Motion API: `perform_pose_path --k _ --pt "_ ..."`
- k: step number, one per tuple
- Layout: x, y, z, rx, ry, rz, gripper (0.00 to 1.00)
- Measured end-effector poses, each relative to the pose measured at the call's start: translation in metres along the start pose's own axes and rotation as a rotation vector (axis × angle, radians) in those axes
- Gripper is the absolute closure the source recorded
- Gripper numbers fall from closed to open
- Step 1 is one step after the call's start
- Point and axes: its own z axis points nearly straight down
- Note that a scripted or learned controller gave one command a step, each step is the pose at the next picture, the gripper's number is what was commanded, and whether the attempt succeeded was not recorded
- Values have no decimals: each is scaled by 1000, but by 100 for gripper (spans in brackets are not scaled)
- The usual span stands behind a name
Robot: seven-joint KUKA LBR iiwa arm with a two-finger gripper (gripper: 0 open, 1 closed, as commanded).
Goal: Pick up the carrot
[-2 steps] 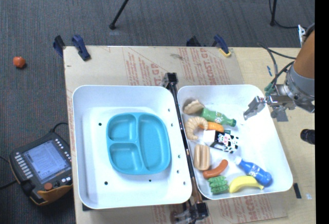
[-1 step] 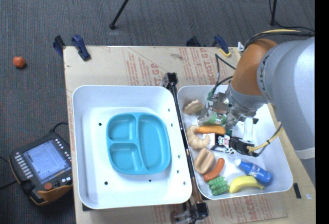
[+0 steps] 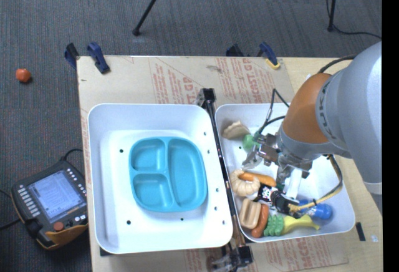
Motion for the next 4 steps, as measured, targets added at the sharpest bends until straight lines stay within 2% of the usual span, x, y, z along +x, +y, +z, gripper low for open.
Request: perform_pose_path --k 1,3,4 --pt "-10 -25 0 -2 0 -452 0" --pt "-11 -25 0 -2 0 -450 0" --pt "-9 -32 0 -2 1 -610 0"
